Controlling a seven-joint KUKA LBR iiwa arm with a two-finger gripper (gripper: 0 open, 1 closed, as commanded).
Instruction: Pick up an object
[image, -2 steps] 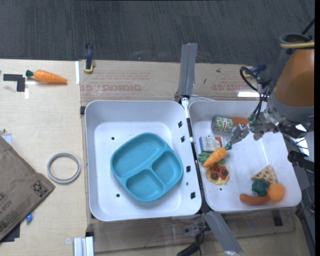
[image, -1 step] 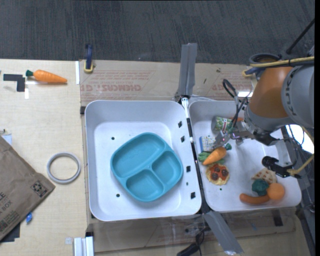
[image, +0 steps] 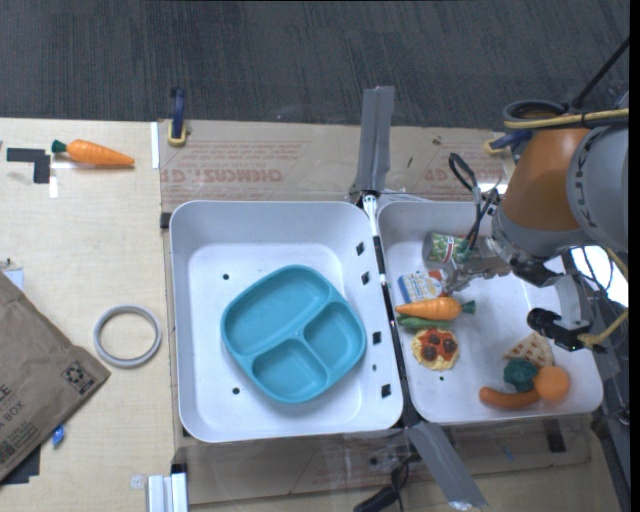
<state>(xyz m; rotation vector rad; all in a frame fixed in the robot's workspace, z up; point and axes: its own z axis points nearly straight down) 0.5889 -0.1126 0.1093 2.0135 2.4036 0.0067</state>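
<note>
The right bin (image: 480, 225) holds several toy foods. A carrot (image: 432, 310) lies near its left wall, with a blue and white packet (image: 413, 287) just above it and a silver and green can (image: 439, 247) further back. A small pizza (image: 435, 348) lies in front of the carrot. At the bin's front right sit a cracker wedge (image: 529, 350), a green piece (image: 520, 373), an orange (image: 552, 382) and a sausage (image: 503, 398). My gripper (image: 462, 275) hangs low over the bin, between the can and the carrot's leafy end. Nothing shows in its grasp.
The left bin (image: 200, 300) bears a blue divided plate (image: 292, 333). On the bench to the left lie another carrot (image: 93, 153), a tape ring (image: 127, 334) and a cardboard box (image: 30, 385). The arm's orange band (image: 545, 180) and cables hang over the right bin's back right.
</note>
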